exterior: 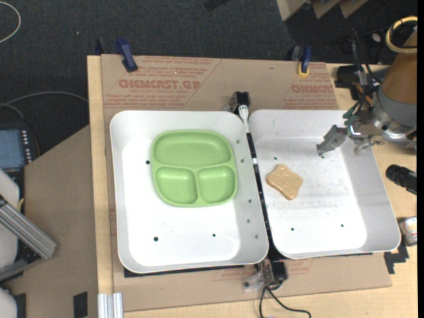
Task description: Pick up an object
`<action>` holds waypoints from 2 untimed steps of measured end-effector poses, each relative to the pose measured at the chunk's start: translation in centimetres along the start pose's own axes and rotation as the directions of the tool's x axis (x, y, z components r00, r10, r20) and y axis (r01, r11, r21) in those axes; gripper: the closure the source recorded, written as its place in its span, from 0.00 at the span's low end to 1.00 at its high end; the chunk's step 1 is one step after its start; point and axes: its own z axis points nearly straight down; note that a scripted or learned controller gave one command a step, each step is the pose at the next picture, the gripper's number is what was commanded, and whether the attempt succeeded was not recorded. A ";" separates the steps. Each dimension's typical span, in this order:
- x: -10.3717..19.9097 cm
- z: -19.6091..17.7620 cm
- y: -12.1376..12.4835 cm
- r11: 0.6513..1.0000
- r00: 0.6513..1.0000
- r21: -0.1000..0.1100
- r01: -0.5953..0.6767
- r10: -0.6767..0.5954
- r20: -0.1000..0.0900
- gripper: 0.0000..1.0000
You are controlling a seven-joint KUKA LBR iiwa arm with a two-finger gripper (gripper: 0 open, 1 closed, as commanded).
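A tan, toast-shaped piece (285, 181) lies flat on the left side of the right bin (361, 227). My gripper (344, 144) hangs over the upper right part of that bin, up and to the right of the tan piece and well apart from it. Its two fingers (328, 140) stand spread and open, with nothing between them. The grey arm with its orange band enters from the right edge of the view.
The left bin (132, 230) holds a green divided plate (194, 167) with three compartments. A black strip runs between the two bins (255, 177). Blue and yellow clamps sit on the cardboard base at the back. Cables and black parts lie at the far right.
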 end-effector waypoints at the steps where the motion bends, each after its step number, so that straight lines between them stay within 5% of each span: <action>1: 5.2 8.8 -3.1 1.000 1.000 0.011 0.004 -0.004 -0.005 0.00; 2: 5.0 12.0 -0.1 1.000 1.000 0.000 0.002 -0.002 -0.001 0.00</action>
